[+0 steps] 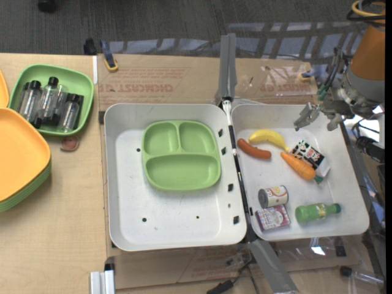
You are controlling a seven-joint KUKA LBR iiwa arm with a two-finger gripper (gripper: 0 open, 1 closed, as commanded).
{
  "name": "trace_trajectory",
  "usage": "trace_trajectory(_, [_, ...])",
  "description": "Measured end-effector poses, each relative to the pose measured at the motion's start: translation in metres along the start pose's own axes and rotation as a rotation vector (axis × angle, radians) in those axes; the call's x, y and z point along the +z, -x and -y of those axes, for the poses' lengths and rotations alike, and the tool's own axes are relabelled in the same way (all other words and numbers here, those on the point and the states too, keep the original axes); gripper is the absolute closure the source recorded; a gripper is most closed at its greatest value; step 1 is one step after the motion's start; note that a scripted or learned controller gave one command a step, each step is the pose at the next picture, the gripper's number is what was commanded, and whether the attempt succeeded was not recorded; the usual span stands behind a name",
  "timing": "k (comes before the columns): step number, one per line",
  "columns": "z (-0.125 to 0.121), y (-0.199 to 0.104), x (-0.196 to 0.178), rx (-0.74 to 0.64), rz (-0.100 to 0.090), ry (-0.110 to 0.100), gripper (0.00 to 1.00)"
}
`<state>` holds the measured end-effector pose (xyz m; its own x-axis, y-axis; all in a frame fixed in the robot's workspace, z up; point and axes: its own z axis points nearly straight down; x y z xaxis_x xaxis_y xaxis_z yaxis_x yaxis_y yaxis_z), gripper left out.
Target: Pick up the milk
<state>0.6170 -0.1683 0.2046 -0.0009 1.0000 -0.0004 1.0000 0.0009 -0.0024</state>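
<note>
The milk [309,156] is a small white carton with black cow patches. It lies on its side in the right bin [349,216], touching the far end of an orange carrot [297,165]. My gripper [317,121] hangs over the bin's far right part, just beyond the milk in the picture and apart from it. Its two fingers [302,119] are spread open with nothing between them.
Around the milk lie a banana [268,138], a red sausage [254,150], a small can [273,196], a pink box [273,217] and a green bottle [316,212]. A green divided plate [181,154] sits in the left bin [122,213].
</note>
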Motion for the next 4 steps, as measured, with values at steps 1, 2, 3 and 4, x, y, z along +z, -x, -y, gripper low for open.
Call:
trace_trajectory(1, [0.0,0.0,-0.008,-0.002,0.001,-0.001,1.0])
trace_trajectory(2, [0.019,-0.034,0.024,0.272,-0.001,-0.003,1.0])
trace_trajectory(3, [0.114,-0.049,-0.045,0.139,0.0,-0.001,1.0])
trace_trajectory(4, [0.05,-0.093,-0.034,0.33,0.001,-0.001,1.0])
